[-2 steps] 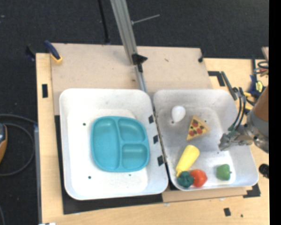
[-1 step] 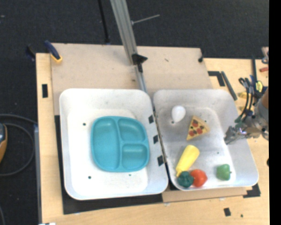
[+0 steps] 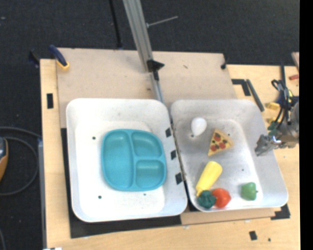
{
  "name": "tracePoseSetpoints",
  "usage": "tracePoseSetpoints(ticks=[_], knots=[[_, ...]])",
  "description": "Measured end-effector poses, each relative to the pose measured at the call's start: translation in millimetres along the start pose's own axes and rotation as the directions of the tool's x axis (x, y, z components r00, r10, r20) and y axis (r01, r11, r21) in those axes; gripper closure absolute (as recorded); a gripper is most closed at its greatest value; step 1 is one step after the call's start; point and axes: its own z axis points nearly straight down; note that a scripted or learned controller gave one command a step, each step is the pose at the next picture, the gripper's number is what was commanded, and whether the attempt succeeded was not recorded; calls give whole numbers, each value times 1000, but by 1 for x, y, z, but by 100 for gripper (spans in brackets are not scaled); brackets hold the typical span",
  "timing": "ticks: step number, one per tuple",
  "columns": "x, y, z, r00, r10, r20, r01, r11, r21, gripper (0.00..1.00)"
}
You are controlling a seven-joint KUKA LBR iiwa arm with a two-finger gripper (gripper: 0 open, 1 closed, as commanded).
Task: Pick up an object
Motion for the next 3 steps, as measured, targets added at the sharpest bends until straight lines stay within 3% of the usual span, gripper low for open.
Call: tracePoseSetpoints(ticks=[1,3], knots=[[59,7,3,1000,-5,-4,5,1000,4,100],[174,-4,3,1000,-4,-4,4,1000,5,100]])
